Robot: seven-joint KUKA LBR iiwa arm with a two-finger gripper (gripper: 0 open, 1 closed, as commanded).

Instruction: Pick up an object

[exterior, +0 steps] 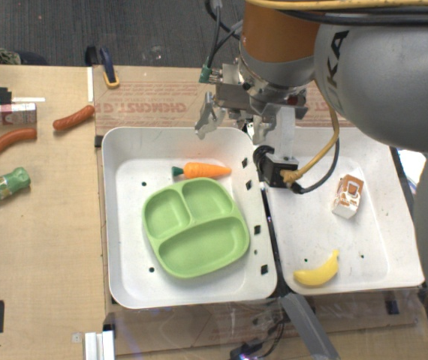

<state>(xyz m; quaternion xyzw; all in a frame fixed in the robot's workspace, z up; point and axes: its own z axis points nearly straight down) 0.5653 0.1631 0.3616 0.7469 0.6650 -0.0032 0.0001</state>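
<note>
Dark carpet runs behind the worktop (34, 276), a pale wooden surface carrying two shallow white bins side by side.

No single thing is named for the pick, so the candidates are what lies in the bins. Nearest the tool (233, 122) is the carrot (203, 171), lying flat at about twelve o'clock in the left bin (116, 223), just beyond the green divided plate (195, 227) that fills that bin's middle. In the right bin (402, 268) a small snack packet (348, 196) sits toward three o'clock and a banana (317, 271) lies at about six o'clock, well apart from each other. All of them lie loose and flat, probably scattered so that a grasp from above can reach any of them.

The tool hangs over the far rim where the two bins meet, its fingers spread apart with nothing between them, so it is released and holding nothing. Judging by that position, the carrot looks like the easiest reach, at about seven o'clock from the tool.

Outside the bins, at nine to ten o'clock on the worktop, lie two sausages (41, 128), a small carton (16, 113) and a green bottle (2, 187). A cardboard sheet (154, 107) behind the bins carries printed letters seen upside down; they cannot be read with confidence. The packet's printing is too small to make out.
</note>
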